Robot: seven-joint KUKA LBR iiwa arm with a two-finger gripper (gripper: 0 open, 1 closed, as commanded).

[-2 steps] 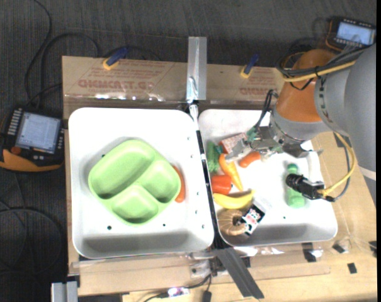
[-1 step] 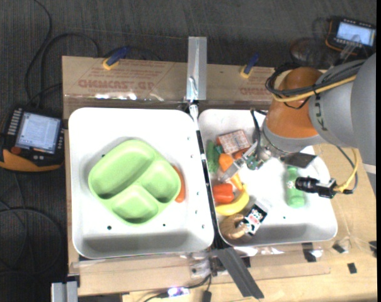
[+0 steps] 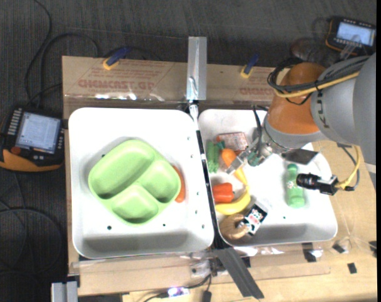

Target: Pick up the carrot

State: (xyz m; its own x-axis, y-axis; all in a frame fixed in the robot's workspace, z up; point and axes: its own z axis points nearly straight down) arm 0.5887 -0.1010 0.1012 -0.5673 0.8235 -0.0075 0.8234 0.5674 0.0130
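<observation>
**Gripper low over crowded right bin, carrot close at hand**

The grey KUKA arm [image 3: 341,102] reaches in from the right, its orange band above the wrist, and the gripper [image 3: 244,159] sits low in the right bin [image 3: 316,222], near the bin's far left corner. From where I stand the fingers are too small and too dark against the clutter to tell how far apart they are, or whether anything lies between them. The carrot [image 3: 228,157], orange with a green top, lies just beside the gripper's tip, possibly touching it. Nearer the front are a red-orange pepper-like piece [image 3: 222,192] and a banana [image 3: 235,201], with a small black-and-white carton [image 3: 255,218] and a brown round item [image 3: 234,226] by the front wall. A green bottle [image 3: 295,184] lies well apart toward the right. In the left bin [image 3: 83,231] rests a lime-green divided tray [image 3: 133,180], an orange object [image 3: 180,190] poking out at its right edge.
</observation>
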